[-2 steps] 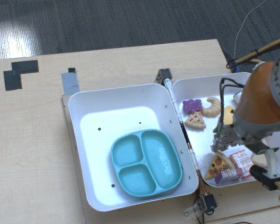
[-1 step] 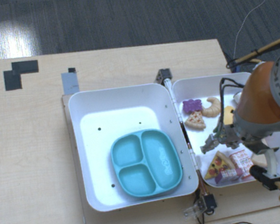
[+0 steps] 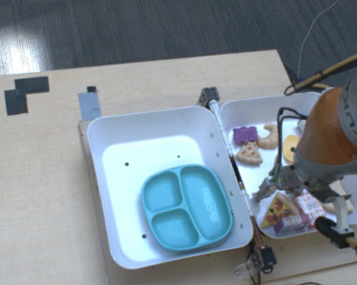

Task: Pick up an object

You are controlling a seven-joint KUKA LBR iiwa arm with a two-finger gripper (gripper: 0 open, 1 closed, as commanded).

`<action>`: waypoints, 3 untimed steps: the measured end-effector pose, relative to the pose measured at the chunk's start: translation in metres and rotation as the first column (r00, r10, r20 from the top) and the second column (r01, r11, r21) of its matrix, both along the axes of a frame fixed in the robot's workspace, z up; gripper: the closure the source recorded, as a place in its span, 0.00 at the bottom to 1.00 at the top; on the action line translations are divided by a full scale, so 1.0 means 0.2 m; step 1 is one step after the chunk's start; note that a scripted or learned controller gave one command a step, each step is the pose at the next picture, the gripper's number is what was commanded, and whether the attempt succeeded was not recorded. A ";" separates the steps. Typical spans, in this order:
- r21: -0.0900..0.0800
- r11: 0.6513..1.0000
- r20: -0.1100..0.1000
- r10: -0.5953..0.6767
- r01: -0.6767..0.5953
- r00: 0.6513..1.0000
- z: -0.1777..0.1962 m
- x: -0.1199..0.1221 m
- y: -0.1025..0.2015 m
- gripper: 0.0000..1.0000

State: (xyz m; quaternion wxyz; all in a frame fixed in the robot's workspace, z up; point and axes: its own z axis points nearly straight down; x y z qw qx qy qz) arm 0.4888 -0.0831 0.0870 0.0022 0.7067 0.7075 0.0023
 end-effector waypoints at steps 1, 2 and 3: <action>-0.002 1.000 0.008 0.002 -0.002 1.000 0.06 0.01 0.00 1.00; -0.001 1.000 0.007 0.001 -0.001 1.000 0.06 0.01 0.00 0.00; -0.001 1.000 0.010 0.004 -0.004 1.000 0.11 0.02 0.00 1.00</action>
